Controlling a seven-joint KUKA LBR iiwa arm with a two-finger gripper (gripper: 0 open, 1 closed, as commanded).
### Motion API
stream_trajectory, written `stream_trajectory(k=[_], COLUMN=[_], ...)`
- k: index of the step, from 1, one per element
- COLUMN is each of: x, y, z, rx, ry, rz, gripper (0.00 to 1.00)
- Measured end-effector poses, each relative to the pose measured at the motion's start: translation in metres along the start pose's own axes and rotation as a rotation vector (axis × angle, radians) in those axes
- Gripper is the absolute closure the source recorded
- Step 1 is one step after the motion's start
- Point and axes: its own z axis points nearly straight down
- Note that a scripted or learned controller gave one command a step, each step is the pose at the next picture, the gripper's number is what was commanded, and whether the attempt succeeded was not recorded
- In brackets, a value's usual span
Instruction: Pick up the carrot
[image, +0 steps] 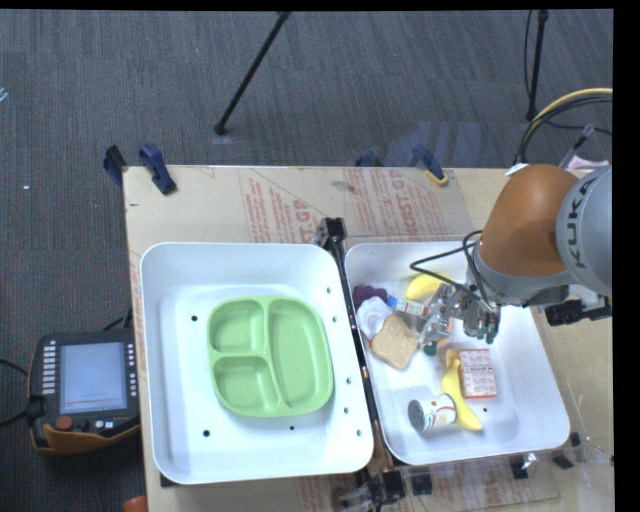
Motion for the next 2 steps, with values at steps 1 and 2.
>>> stream_trajectory(k=[1, 2], x=[0.001, -0.001], y=[0.000, 0.001], z=[0.001, -0.009], rx=[0.000, -0.001], ry=[0.002, -0.002], rz=[-0.001, -0.005], gripper=[0.00, 1.00])
